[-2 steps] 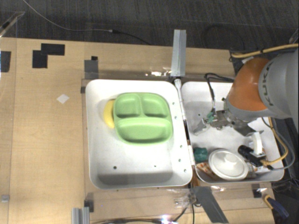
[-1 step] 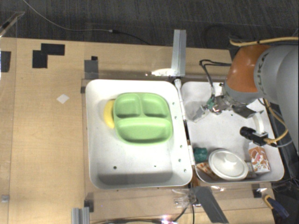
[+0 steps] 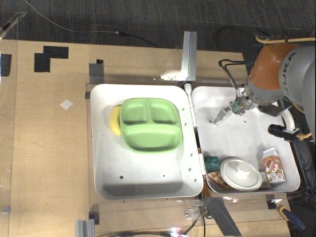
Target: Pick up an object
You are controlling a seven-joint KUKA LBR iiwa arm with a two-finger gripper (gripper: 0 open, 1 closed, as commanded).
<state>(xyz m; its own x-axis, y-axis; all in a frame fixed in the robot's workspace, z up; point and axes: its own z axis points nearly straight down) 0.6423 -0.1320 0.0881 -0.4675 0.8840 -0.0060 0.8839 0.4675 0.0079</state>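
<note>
My gripper (image 3: pixel 220 116) hangs over the back left part of the right bin (image 3: pixel 247 137), pointing down and to the left, with bare bin floor beneath it. At the front of this bin lie a round silver bowl (image 3: pixel 241 174), a small teal object (image 3: pixel 212 162) to its left, and a white and orange carton (image 3: pixel 273 165) to its right. A brown item (image 3: pixel 216 178) peeks out from under the bowl's left side. In the left bin (image 3: pixel 143 181) a green divided plate (image 3: pixel 149 124) rests partly over a yellow object (image 3: pixel 114 121).
A metal post (image 3: pixel 189 56) stands behind the wall between the two bins. Black cables (image 3: pixel 286 130) run along the right bin's right side. The orange-banded arm (image 3: pixel 269 75) reaches in over the back right corner.
</note>
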